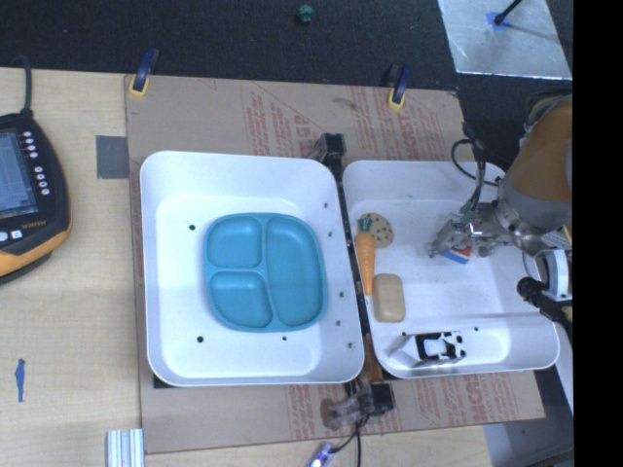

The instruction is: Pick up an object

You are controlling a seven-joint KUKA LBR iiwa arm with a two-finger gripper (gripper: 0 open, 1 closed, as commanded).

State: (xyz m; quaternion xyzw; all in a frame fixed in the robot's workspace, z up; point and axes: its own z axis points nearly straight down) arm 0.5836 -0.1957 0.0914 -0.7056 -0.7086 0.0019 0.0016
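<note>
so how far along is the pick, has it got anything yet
Nothing looks lifted yet. The gripper is down in the right bin over a small blue and red object; whether it is gripped is unclear. The carrot, the tan block and the black and white item lie untouched.

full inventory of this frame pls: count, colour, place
bins: 2, white, side by side on the cardboard sheet
divided plate: 1, light blue, three compartments, middle of the left bin
carrot: 1, orange, right bin along its left wall
cookie: 1, tan with dark spots, right bin, just above the carrot
bread-like block: 1, beige, right bin, beside the carrot's lower end
black and white object: 1, front edge of the right bin; type unclear
small blue and red item: 1, right bin, under the end effector
clamps: 2, blue and yellow, top edge of the cardboard
teach pendant: 1, black and orange, far left
arm: 1, grey with orange band, from the right
end effector: 1, low in the right bin
</note>
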